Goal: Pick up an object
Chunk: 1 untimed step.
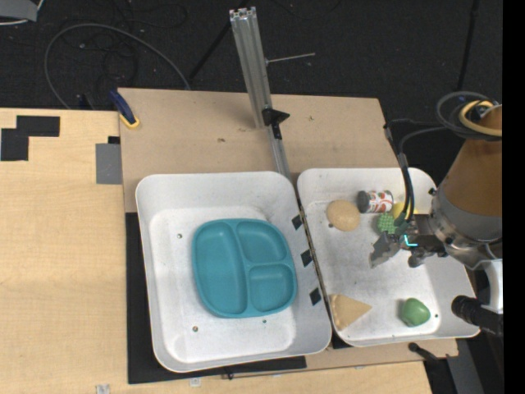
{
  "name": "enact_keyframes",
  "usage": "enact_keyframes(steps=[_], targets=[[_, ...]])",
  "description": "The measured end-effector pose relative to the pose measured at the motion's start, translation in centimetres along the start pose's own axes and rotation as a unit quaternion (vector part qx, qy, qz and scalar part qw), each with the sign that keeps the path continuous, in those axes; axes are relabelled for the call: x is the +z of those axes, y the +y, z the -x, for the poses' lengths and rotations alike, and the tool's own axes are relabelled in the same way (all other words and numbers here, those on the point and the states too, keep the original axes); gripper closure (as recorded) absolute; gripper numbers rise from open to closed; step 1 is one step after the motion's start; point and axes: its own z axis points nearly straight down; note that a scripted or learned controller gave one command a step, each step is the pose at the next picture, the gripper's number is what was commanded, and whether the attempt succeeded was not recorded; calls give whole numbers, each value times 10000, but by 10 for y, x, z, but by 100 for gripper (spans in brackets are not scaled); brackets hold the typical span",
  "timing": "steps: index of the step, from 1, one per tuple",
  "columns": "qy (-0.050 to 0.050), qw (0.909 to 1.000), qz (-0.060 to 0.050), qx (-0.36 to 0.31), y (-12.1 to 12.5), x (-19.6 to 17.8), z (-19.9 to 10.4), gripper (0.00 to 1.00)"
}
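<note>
1. Over the right bin (426, 179), the gripper (385, 249) blurs; I cannot tell its jaw state.
2. Beside it: tan round object (344, 215), small can (376, 201).
3. Left bin (164, 220) holds a teal tray (244, 267).

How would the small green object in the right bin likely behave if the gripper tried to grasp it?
The green object looks rounded, so it would probably roll or squirt away under a pinch. It sits close to the right bin wall, which may crowd the gripper. It looks small, so probably light.

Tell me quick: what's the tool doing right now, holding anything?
Tool: over the right bin, nothing seen in its grasp; open or closed cannot be told.
</note>
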Motion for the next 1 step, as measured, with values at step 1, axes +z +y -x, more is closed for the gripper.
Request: enact_keyframes(steps=[1], targets=[[-1,10000,4,0,0,0,0,0]])
